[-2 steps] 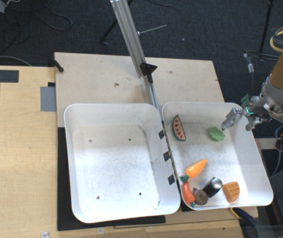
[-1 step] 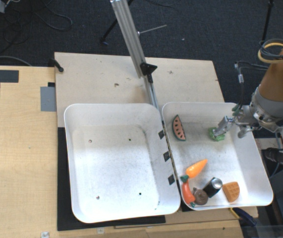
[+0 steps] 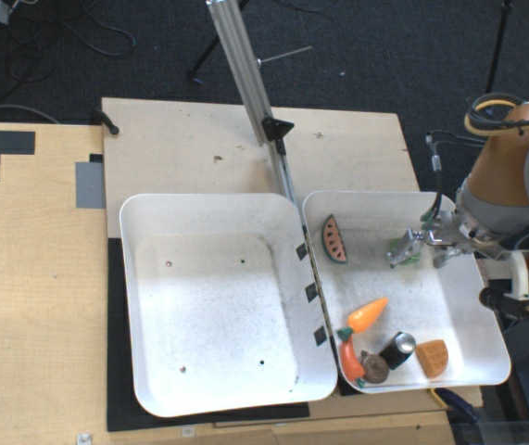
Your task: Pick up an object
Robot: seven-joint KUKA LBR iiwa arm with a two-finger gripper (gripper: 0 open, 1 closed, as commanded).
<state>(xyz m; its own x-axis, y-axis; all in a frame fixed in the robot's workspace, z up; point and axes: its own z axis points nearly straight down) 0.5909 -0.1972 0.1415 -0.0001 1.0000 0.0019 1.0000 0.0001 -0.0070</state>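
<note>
My gripper hangs over the upper right part of the right bin, and its two fingers stand apart, open, with bare bin floor showing between them. A watermelon slice lies to its left near the divider. Toward the bin's front lie an orange carrot, a black can, a brown round piece, a red-orange piece and an orange-brown block. None of these touches the gripper.
The left bin sits beside the right one, its raised rim meeting it at the divider. A slanted metal rail rises behind the bins. The arm's body stands at the right edge.
</note>
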